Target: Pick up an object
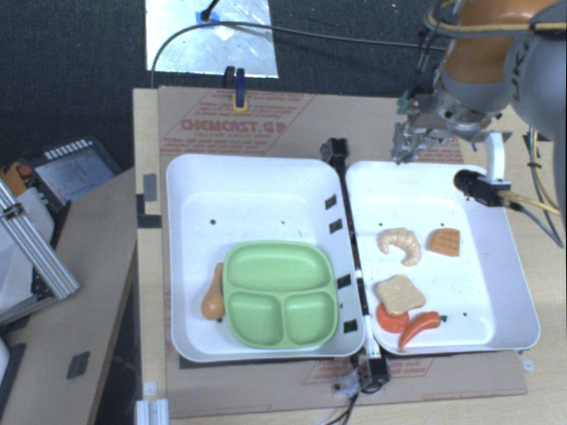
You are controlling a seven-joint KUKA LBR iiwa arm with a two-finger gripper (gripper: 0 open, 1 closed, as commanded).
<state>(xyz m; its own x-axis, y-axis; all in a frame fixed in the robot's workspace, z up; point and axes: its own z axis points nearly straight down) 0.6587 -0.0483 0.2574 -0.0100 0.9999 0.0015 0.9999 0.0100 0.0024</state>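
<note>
Orange band: it sits above the wrist of the grey arm [496, 51], which reaches in over the far edge of the right bin [505, 264].
Gripper: the gripper [409, 147] hangs at that bin's far-left corner, above the rim; whether it is parted or closed I cannot tell at this size, and nothing shows in it.
Nearest pieces: the croissant [400, 243] and the brown block [444, 242] lie below the gripper toward the near side, well apart from it, side by side but not touching.
Farther pieces: the toast [400, 293] lies nearer the camera, with a red piece [390, 319] tucked under its near edge and a red pepper [421, 325] just beside it.
Left of the gripper: the other bin [190, 237] bears a green tray [279, 292], and an orange-brown pear-shaped piece [213, 296] touches the tray's left side.
Done: by my reading, nothing; every piece rests on a bin floor.
Left: choose a piece, travel over it, descend, close, lift. The croissant and the brown block look the shortest reach.
</note>
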